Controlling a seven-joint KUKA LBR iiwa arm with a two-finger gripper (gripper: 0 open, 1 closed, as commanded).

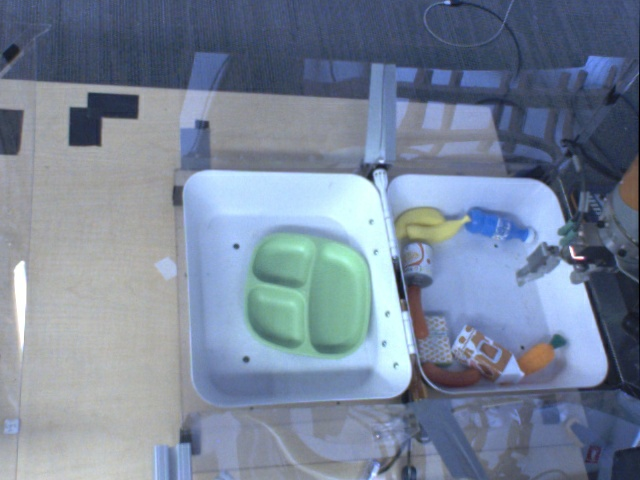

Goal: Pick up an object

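Two-finger gripper (pixel 549 259) hangs at the right bin's (pixel 500 190) three o'clock, probably spread and empty, poised over the blue plastic bottle (pixel 497 225).

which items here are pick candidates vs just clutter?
Job:
hand
banana
blue bottle
small can
carrot
printed carton
red sausage
right bin

Lying about:
green divided plate in left bin
cable on floor

Lab: bench (pixel 90 298), white bins (pixel 215 368)
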